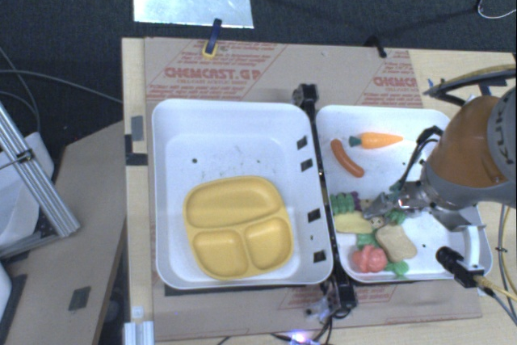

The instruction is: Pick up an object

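Gripper [376, 210] low in the right bin [420, 121], near its left wall, over the toy food cluster. Fingers look slightly parted, tips touching or just above the yellow piece [350, 223]; grasp unclear, possibly none. Beige piece [395, 241] just beside. Carrot [376, 140] and sausage [346, 157] toward the far edge. Yellow divided tray [237, 224] in the left bin [234, 121].
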Controlling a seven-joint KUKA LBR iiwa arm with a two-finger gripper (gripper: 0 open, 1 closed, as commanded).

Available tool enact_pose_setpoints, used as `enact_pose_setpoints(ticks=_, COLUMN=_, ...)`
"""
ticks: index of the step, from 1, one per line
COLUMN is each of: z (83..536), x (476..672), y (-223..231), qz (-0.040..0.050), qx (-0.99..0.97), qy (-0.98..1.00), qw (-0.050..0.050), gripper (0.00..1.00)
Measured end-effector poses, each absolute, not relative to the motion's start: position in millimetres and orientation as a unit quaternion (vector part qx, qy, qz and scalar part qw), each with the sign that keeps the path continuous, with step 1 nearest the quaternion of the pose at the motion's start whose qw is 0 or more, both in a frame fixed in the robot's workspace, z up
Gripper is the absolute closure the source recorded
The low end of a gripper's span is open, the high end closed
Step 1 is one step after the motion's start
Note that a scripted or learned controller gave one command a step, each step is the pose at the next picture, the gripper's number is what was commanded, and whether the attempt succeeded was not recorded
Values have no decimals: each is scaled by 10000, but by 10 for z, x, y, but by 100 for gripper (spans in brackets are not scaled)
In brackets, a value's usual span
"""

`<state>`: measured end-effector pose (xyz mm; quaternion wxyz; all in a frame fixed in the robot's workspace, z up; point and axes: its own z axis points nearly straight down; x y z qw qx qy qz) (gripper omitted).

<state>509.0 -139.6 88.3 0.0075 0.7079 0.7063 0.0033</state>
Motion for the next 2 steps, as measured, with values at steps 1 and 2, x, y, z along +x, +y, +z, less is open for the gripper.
enact_pose_setpoints(ticks=1, z=1782, x=4860, y=-892, qz=7, qx=7050, qy=7092, qw=2, gripper=0)
enact_pose_setpoints(ticks=2, z=1863, x=4884, y=-913, qz=16, qx=7054, qy=7088, qw=21, gripper=100)
